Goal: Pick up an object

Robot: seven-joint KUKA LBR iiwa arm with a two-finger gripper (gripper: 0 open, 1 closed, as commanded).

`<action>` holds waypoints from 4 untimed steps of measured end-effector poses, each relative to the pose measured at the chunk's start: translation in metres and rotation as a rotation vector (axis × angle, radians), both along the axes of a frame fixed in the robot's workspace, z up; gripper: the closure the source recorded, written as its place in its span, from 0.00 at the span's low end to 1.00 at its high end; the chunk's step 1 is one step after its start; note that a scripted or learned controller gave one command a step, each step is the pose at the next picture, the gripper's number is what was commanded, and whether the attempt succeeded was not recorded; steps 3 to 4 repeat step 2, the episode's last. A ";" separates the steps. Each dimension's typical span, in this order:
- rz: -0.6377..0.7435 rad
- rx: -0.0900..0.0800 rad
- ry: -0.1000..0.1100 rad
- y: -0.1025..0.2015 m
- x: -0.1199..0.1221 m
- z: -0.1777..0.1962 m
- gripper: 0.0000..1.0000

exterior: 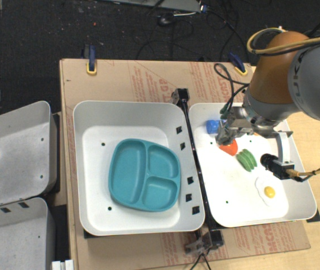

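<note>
My gripper (225, 138) hangs low in the right bin (227, 207), near its upper left part. A red-orange object (229, 148) lies right under the gripper tip and is partly covered by it. A small blue object (212, 127) sits just to the gripper's left, near the bin's back wall. To the right of the red one lies a green ridged object (247, 160). A toy fried egg (266, 190), white with a yellow yolk, rests further toward the front right.
The left bin (92, 151) holds a teal divided plate (145, 174). A black divider (190, 162) runs between the two bins. The grey arm with its orange band (275, 66) reaches in over the right bin's back right corner.
</note>
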State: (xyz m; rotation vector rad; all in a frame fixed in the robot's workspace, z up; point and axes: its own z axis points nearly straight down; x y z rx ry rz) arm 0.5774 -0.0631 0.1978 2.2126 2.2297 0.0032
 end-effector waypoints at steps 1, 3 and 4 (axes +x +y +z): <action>0.000 0.000 -0.001 0.061 0.014 0.009 1.00; 0.001 0.001 -0.001 0.119 0.024 0.021 1.00; 0.001 0.001 -0.001 0.119 0.024 0.021 1.00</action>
